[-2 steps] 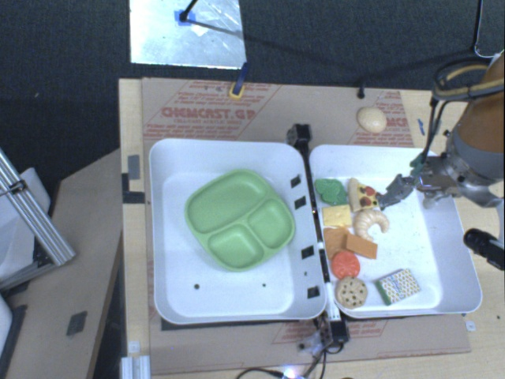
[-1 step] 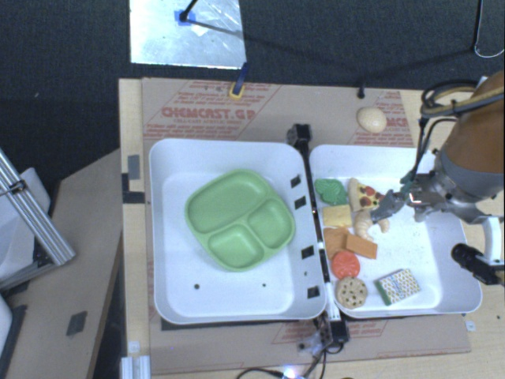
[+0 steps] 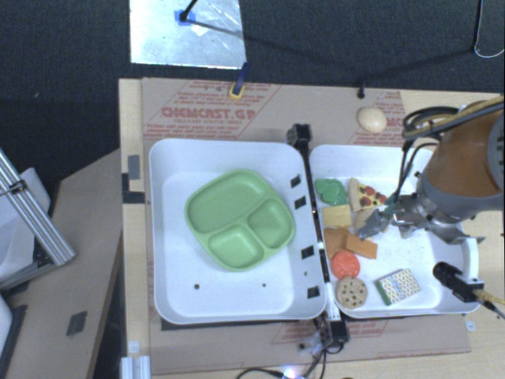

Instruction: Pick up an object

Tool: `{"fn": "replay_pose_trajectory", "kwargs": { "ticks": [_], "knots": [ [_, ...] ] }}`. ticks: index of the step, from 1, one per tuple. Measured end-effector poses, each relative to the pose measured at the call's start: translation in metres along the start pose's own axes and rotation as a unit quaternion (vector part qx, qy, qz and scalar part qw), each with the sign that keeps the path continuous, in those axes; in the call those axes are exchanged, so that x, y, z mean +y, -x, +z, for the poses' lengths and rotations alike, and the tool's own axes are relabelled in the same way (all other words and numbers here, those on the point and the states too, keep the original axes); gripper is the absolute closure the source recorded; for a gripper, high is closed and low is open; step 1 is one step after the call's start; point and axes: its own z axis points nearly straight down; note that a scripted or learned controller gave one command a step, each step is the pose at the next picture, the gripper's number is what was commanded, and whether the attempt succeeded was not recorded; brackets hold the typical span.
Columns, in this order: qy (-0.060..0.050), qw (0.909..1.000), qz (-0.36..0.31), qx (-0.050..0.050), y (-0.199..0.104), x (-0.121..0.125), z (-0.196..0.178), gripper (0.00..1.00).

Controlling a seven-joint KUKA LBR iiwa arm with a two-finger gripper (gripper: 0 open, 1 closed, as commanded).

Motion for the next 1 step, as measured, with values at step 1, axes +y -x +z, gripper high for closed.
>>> {"fn": "replay_pose_trajectory", "kwargs": {
  "ticks": [1],
  "knots": [
    [0.001,1.0,0.0,0.0,0.0051,-0.0066,0.0463,0.0]
  ]
}}
